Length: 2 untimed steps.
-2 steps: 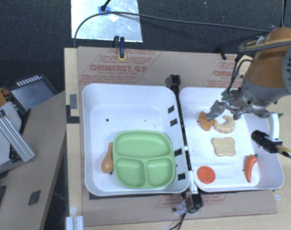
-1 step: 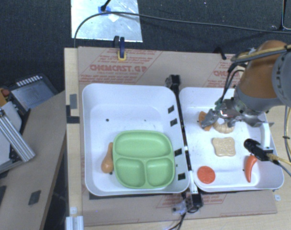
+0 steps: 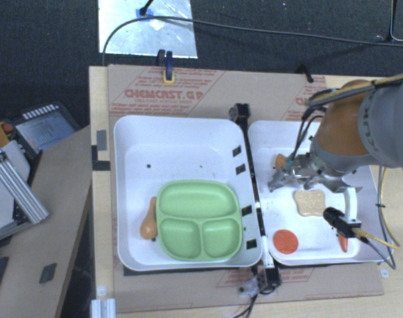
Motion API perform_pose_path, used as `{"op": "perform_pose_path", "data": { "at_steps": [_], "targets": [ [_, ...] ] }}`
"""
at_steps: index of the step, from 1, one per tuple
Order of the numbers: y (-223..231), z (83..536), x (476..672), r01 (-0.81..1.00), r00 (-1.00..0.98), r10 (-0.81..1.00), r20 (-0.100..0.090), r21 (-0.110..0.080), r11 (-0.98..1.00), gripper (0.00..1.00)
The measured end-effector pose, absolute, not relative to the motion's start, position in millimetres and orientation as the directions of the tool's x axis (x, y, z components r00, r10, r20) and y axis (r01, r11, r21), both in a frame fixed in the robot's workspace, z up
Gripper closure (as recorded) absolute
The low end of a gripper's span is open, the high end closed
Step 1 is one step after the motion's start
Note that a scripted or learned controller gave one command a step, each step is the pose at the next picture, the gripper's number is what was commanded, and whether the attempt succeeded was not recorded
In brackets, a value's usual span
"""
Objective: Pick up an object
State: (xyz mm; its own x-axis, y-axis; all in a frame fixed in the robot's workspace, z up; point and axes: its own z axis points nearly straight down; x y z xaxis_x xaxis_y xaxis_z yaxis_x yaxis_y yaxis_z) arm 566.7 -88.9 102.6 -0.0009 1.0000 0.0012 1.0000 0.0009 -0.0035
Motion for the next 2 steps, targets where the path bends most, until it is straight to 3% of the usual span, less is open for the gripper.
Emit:
{"op": "perform_pose_path", "data": {
  "at_steps": [1,2],
  "targets": [
    [-89,85,568.0,1.0,-0.001,1.0,-0.001,0.004,0.001,0.0],
    [-89,96,568.3,1.0,-0.001,1.0,-0.001,0.004,0.001,1.0]
  ]
}}
